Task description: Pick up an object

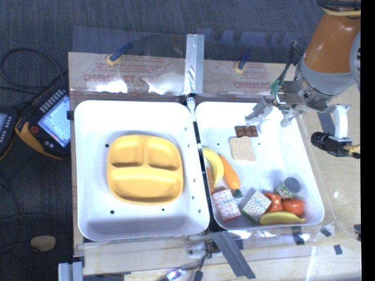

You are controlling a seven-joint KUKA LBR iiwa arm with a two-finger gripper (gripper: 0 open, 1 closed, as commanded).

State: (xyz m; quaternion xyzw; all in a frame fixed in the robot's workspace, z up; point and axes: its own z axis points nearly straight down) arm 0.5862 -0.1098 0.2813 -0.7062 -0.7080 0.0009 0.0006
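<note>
Gripper at upper right of frame, fingers spread wide, holding nothing, above the chocolate bar in right bin.

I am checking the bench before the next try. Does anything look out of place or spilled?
Nothing is spilled. The yellow tray sits level in the left bin. In the right bin, the toy food is crowded toward the near edge, with a banana and carrot against the divider.
</note>
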